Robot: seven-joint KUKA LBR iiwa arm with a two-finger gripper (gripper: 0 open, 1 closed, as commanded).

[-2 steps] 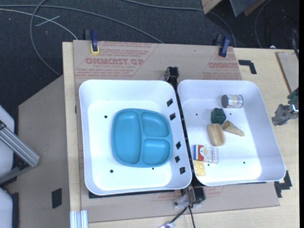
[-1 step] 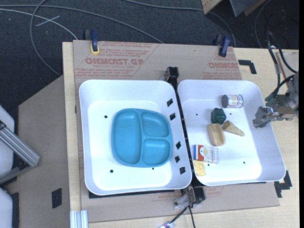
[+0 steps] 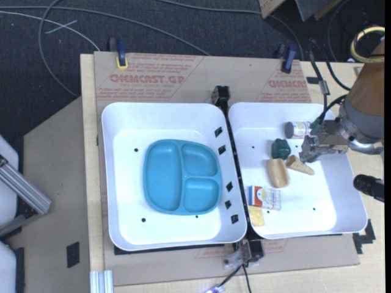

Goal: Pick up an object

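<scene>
Gripper: the gripper (image 3: 307,149) sits low in the right bin, just above the pale wedge-shaped piece; whether it has hold of anything cannot be told.
Arm: the grey arm with orange band (image 3: 365,96) enters from the right edge and bends down toward the right bin.
Right bin: shallow white plastic bin (image 3: 342,215), on the right half of the tabletop, carrying all the loose items.
Pale wedge-shaped piece: (image 3: 301,165) lies directly beneath the gripper, touching or nearly touching it; contact is unclear.
Dark green rounded object: (image 3: 281,148) just left of the gripper, apart from it.
Small cylindrical container with a red band: (image 3: 297,129) on its side at the far part of the bin, just beyond the gripper.
Tan oblong block: (image 3: 278,173) left of the wedge, near the green object.
Red-and-white printed packet: (image 3: 264,198) flat, near side of the bin, close to the dividing wall.
Small yellow flat piece: (image 3: 256,216) just near-side of the packet, touching or overlapping it.
Left bin: shallow white plastic bin (image 3: 119,127), beside the right one.
Blue divided plate: blue three-compartment plastic plate (image 3: 181,177), flat in the middle of the left bin.
Tabletop: brown cardboard-lined tabletop (image 3: 183,72) under both bins, with red printing at the far edge.
</scene>
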